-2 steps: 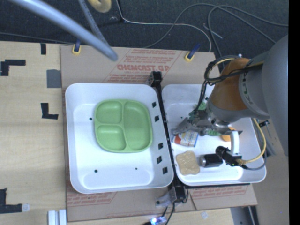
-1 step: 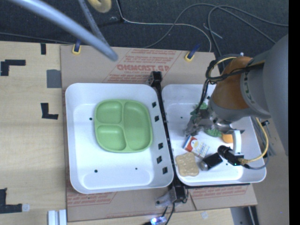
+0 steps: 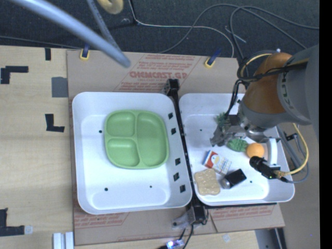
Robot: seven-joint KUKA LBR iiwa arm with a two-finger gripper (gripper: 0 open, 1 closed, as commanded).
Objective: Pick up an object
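Gripper [image 3: 222, 135] low in right bin [image 3: 199, 108], fingers dark and blurred; opening impossible to tell, nothing visibly held. Green object [image 3: 237, 144] just beside fingertips, toward the arm. Orange ball [image 3: 254, 150] next along. Small carton [image 3: 216, 162], tan cracker [image 3: 207, 182] and black block [image 3: 235, 178] nearer the front wall, carton lying aslant. Left bin [image 3: 85, 154] bearing green divided plate [image 3: 136, 139]. Wrist [image 3: 264, 95] hiding bin's far corner.

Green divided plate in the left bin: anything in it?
The green plate shows three bare compartments and sits on the left bin. What's beneath it is hidden.
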